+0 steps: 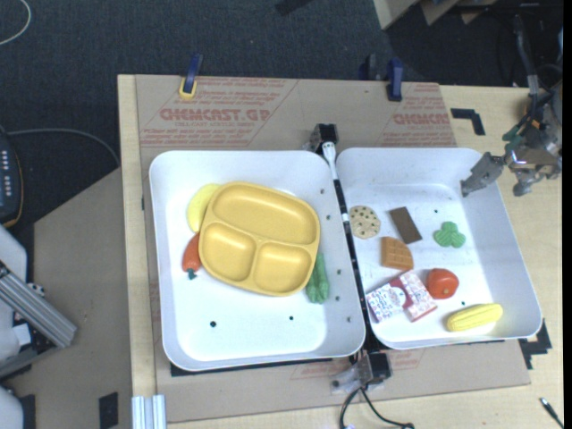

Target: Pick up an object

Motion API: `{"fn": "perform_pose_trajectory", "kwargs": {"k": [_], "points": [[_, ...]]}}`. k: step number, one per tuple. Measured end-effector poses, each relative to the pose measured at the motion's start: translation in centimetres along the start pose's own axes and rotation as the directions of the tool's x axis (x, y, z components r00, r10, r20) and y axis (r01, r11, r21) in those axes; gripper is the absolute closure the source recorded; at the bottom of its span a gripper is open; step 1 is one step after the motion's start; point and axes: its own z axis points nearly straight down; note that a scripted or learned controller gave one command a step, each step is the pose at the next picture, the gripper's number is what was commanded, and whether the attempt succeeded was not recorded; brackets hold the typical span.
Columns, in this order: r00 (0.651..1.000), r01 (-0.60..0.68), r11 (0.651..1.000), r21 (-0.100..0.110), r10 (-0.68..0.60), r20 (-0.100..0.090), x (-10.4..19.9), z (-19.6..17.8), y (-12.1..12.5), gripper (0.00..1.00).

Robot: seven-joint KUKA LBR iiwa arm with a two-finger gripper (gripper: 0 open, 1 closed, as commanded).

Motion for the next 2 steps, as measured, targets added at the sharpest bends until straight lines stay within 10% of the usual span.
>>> {"fn": "perform_pose_trajectory", "kwargs": {"k": [2], "points": [[1.0,0.003,1.0,-0.008,-0.003,0.001,-0.9,4.2,0.1,0.0]]}}
